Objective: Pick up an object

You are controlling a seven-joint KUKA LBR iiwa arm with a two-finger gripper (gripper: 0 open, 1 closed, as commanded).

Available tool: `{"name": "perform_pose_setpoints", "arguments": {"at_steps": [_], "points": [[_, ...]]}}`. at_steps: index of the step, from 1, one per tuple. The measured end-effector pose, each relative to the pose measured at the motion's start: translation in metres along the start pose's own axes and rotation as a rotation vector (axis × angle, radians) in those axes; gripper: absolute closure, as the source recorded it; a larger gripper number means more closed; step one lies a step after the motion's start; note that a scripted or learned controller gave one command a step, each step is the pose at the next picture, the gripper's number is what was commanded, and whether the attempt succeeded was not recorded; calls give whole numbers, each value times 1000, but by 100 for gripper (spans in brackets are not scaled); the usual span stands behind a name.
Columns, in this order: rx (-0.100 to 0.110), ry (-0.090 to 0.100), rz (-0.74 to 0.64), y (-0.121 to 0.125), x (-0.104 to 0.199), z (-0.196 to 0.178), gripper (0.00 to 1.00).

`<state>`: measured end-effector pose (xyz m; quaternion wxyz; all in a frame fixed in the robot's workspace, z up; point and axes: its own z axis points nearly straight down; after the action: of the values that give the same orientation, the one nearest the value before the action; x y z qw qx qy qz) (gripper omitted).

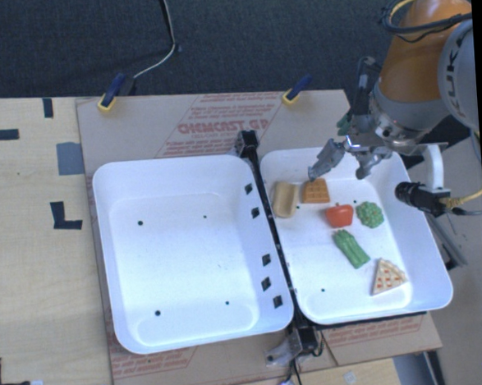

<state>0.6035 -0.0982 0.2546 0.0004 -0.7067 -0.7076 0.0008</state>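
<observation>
Fingers of the gripper [343, 161] spread open and hold nothing above the far part of the right bin [417, 241], where a waffle [314, 192], bread piece [284, 198], tomato [339, 215], broccoli [370, 215], green vegetable [351, 248] and pizza slice [387, 276] lie.

in the right bin [407, 217] lie a tan bread piece [284, 198], orange waffle [314, 192], red tomato [339, 215], green broccoli [370, 215], green pickle [351, 248] and pizza slice [387, 277].
</observation>
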Motion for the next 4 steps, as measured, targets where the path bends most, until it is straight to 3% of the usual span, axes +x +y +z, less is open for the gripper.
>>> {"name": "perform_pose_setpoints", "arguments": {"at_steps": [1, 2, 3, 4], "points": [[3, -2, 5, -21, -47, 19, 0], [-13, -6, 3, 24, -96, -73, 0], [-9, -3, -2, 66, -108, -128, 0], [9, 2, 4, 16, -125, -48, 0]]}}
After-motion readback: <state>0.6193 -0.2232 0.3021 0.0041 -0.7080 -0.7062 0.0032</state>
